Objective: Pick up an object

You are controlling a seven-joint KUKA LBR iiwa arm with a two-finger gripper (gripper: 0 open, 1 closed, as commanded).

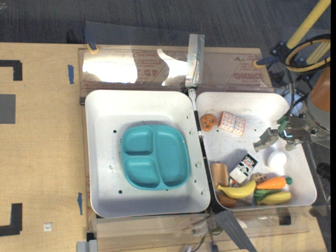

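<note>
My gripper hangs over the right side of the right bin, its fingers spread open with nothing between them. Just below it lies a white egg-shaped object. Further left are a small orange ball and a pink-and-white box. Along the bin's front lie a black-and-white carton, a brown block, a banana, a carrot and a yellow-green vegetable.
The left bin holds a teal divided plate. A metal divider and a clear panel stand behind the bins. Cables and a yellow pole sit at the back right, near the arm.
</note>
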